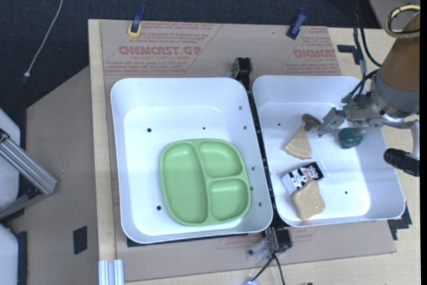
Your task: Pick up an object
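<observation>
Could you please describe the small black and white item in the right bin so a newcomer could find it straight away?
Start at the right bin, the one without the green divided plate. Near that bin's front left, the small black and white item lies between two tan wedges: the upper wedge and the lower wedge. It alone there is dark, with a printed pattern.

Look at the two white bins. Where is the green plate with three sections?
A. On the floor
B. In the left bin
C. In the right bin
B. The green plate lies flat in the left bin, while the right bin holds small things such as two tan wedges and a small teal object.
</observation>
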